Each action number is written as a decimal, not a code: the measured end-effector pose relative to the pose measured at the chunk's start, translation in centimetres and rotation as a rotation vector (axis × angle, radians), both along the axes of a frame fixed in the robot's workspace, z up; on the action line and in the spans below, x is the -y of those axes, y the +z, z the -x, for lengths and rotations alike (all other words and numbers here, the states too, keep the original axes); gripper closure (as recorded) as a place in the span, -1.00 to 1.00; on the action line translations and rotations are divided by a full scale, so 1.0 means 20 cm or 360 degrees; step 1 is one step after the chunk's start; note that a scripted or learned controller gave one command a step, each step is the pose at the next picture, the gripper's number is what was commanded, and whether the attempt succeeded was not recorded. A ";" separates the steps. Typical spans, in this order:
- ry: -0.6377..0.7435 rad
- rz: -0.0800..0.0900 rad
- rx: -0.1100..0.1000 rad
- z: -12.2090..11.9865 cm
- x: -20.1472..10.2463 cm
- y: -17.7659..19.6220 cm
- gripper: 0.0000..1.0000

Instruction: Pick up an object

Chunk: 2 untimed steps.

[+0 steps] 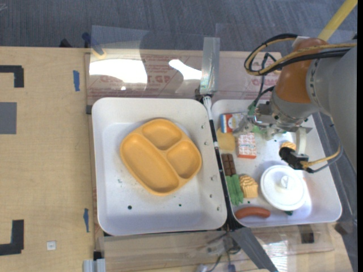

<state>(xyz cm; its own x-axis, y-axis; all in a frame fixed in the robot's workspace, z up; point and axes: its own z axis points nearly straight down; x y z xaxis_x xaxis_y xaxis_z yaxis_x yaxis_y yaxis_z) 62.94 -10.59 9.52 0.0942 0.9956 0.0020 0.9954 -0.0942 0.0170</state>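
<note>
Claw (266, 124) hangs low at the right bin's (329, 200) twelve o'clock, grip state impossible to tell. Left bin (105, 169) holds a yellow tray (160, 155). Candidates crowd together: carton (246, 144) just below the claw, chocolate (228, 164), white pot (283, 186), sausage (253, 212). Crowding risks a nudge or a double grab.

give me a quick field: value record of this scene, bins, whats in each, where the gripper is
left bin: holds a yellow divided plate
right bin: holds small items
right bin items: white lidded bowl, red sausage, brown chocolate bar, red and white packet, green piece
gripper: over the far part of the right bin, above the packets
grasp: nothing seen between the fingers
arm: reaches in from the right
</note>
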 end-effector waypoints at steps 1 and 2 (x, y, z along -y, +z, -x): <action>-0.0029 0.0001 -0.0017 -0.04 -0.03 -0.04 -1.00; -0.0025 0.0005 -0.0012 -0.04 -0.03 0.02 1.00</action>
